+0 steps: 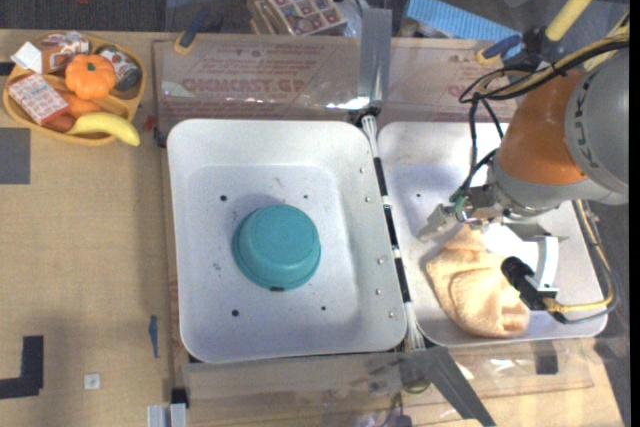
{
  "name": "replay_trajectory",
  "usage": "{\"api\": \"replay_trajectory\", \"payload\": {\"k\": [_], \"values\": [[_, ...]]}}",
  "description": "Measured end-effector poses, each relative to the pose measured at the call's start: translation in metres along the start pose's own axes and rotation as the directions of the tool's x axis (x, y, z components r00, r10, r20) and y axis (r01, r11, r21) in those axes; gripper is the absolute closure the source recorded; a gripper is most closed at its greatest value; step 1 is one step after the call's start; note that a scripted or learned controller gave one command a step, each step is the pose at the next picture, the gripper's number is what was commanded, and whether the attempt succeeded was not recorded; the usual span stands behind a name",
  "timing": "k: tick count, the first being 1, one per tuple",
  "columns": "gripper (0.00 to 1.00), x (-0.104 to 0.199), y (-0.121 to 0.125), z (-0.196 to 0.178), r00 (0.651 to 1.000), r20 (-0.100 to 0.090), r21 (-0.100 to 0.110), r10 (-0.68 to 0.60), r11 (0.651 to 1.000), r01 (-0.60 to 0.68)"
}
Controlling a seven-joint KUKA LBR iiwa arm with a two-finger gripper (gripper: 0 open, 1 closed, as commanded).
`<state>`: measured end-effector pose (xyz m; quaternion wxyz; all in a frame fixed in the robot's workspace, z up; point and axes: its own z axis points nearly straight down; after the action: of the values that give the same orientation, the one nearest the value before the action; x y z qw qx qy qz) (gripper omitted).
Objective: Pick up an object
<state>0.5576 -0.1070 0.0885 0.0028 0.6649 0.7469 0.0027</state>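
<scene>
Tan and soft-looking, a crumpled cloth-like lump [475, 287] lies in the near part of the right bin [425, 165], close to the front wall and the wall shared with the left bin [200, 155]. It is the nearest candidate for the pick. A black and white part of the arm's tooling lies over its right side.

Just behind the lump sits the gripper [462, 215], low over the bin floor under the orange-banded wrist. How far it stands open cannot be made out from this angle, nor whether it has hold of anything; the lump looks to be resting on the bin floor.

My judgement is that the step in hand is closing in on this lump. To do it well, the gripper should centre over the thickest fold, not the thin edge, press down far enough to gather material, and keep off the bin walls. Soft stuff tends to slip or drape, so a slow straight lift would show early whether the grasp took.

Further left, well apart, a teal bowl [278, 246] sits upside down in the middle of the left bin. Its smooth domed back would be a harder grip.

Beyond the bins, on the table's far left corner, a dish of toy fruit [75, 90] plays no part.
</scene>
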Motion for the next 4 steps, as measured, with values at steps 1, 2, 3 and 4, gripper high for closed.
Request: {"api": "replay_trajectory", "payload": {"k": [1, 2, 3, 4], "values": [[0.00, 0.003, -0.074, -0.001, 0.996, 0.000, 0.000, -0.085, 0.996, 0.085], [1.00, 0.000, -0.073, -0.011, 0.997, 0.002, -0.007, -0.079, 0.997, 0.079], [0.00, 0.000, -0.073, -0.011, 0.997, 0.002, -0.006, -0.079, 0.997, 0.079], [1.00, -0.002, -0.073, -0.021, 0.997, 0.004, -0.009, -0.074, 0.997, 0.074]]}}
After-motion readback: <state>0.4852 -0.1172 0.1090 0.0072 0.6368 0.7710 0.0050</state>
